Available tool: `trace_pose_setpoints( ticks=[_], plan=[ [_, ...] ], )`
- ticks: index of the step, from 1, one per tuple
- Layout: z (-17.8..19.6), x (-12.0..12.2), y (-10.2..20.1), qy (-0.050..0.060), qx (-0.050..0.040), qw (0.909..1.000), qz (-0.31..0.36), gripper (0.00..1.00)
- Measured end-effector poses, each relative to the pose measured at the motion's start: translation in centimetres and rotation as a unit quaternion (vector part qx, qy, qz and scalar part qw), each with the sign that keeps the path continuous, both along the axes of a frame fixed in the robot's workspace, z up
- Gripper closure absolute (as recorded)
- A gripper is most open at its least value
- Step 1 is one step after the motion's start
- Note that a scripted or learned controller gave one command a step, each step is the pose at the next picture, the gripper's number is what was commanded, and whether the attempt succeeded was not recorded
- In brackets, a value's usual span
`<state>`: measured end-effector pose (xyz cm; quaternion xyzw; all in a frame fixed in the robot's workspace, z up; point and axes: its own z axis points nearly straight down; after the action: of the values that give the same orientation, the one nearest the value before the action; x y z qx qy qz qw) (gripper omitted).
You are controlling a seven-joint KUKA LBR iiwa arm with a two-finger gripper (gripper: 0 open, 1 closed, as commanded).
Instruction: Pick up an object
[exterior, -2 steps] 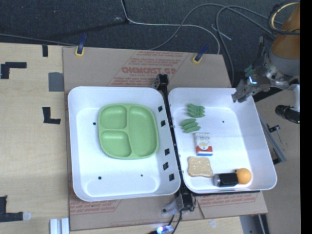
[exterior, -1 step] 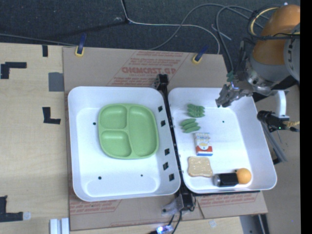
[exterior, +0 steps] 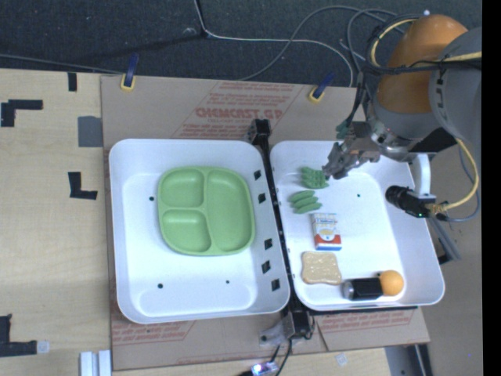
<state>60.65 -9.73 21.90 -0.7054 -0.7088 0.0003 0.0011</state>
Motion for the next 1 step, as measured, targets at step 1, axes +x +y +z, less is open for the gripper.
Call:
trace_pose_setpoints(
  ticks=[1],
  plan=[
    [-0.96, -2.05, 5.35, 0.001, 0.0002, 1.0, 0.0, 1.0]
  ],
)
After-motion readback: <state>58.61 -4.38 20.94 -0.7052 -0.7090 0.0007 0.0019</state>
